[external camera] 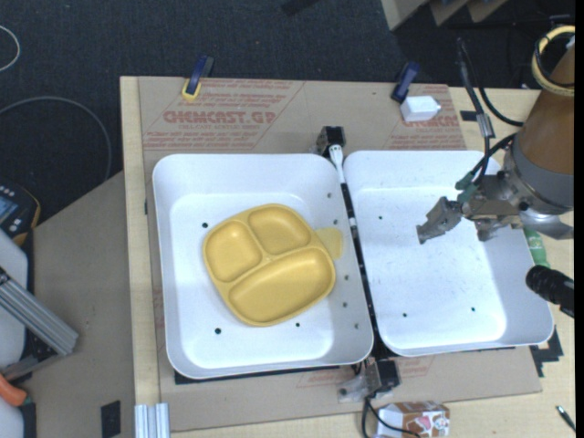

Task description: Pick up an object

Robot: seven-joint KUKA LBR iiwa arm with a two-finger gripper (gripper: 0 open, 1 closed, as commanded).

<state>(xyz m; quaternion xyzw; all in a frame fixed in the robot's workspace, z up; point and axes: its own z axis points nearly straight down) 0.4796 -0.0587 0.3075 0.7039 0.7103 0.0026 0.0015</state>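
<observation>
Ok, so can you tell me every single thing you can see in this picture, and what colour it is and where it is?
Divided plate: one, yellow, three compartments, lying in the left bin.
Bins: two, white, shallow, side by side on the bench; left bin, right bin.
Bench board: one, brown cardboard with red printing, under both bins.
Clamps: two, blue, at the board's far edge, one with a yellow tip, one by a small white block.
White block: one, on the board's far edge.
Cables: thin, light-coloured, on the dark floor to the left.
Arm: one, grey with an orange band, coming in from the right.
Gripper: one, grey, over the right bin, nothing between its fingers.
</observation>
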